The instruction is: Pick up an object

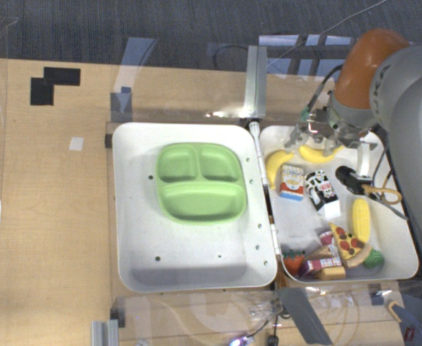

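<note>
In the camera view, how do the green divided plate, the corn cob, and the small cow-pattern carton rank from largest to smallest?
1. green divided plate, by far the largest
2. corn cob
3. cow-pattern carton; it looks close to the corn in size, so this order is unsure.

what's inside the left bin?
The left bin holds one green divided plate, lying flat near the middle. Its three compartments look bare. Whatever sits beneath the plate is covered.

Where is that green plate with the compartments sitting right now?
The green divided plate lies flat in the middle of the left white bin, left of the metal divider, apart from the toy food in the right bin.
</note>
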You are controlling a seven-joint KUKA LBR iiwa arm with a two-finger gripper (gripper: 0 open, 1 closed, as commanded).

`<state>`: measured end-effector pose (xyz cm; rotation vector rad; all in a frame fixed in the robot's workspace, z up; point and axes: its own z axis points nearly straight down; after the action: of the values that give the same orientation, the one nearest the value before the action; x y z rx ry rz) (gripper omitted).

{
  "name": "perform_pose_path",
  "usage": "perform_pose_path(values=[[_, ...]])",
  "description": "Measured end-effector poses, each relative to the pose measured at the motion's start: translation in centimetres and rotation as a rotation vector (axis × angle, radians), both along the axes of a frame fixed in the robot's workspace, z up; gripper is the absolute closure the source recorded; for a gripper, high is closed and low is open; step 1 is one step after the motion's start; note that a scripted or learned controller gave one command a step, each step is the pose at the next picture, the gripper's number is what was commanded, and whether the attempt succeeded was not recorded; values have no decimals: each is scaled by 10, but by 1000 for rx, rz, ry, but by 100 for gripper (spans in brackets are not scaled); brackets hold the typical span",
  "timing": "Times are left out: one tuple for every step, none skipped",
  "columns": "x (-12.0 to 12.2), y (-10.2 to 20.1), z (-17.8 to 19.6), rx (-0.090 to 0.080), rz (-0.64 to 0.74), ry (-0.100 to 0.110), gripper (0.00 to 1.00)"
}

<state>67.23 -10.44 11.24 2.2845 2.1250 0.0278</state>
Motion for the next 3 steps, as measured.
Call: perform_pose_path(values=[[0,0,0,0,0,0,0],[-8,2,-2,-3,-41,-26,0],[-7,4,9,-2,-36,-29,100]])
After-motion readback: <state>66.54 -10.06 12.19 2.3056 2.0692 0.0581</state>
